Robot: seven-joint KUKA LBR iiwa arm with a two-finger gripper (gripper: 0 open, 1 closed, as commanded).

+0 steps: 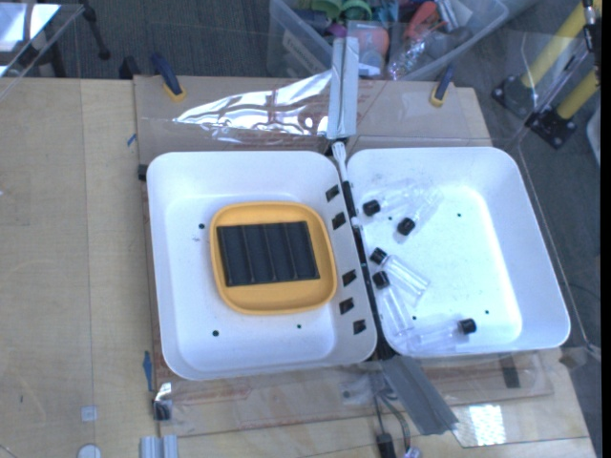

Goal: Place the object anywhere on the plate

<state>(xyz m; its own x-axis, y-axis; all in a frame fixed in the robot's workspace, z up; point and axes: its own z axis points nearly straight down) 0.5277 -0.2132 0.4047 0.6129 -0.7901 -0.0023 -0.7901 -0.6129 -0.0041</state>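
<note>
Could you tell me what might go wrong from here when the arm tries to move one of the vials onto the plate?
The clear vials lie bunched near the right bin's inner wall, so a grasp could catch two or hit the wall. They are see-through and round, so they might slip or roll. The yellow plate has a dark ribbed centre that could let one settle unevenly.

Bright even light, foil glare, soft focus

yellow bar (pixel 561 41) with black fittings at top right corner, perhaps rig hardware; too cropped to tell.
</note>
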